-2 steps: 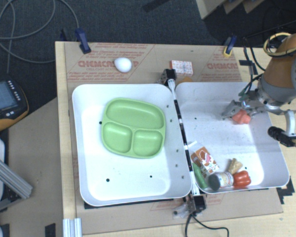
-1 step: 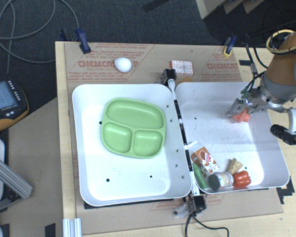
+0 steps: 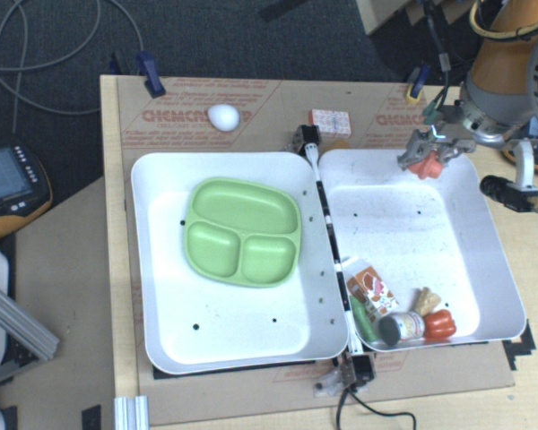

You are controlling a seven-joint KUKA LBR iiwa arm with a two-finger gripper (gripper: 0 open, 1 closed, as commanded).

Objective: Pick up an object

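Board [image 3: 251, 115] print reads "CHEMC…", rest cut.

Light is bright and even, falling from above — the two white bins [image 3: 412, 218] nearly wash out, with soft glare on their floors. Shadows are short and faint, as under the green plate [image 3: 243, 232]. Focus is mildly soft throughout; the dark floor [image 3: 206, 25] around the bench [image 3: 251, 106] stays dim and grainy.

2 bins [image 3: 161, 330] — 1 green plate [image 3: 244, 231].
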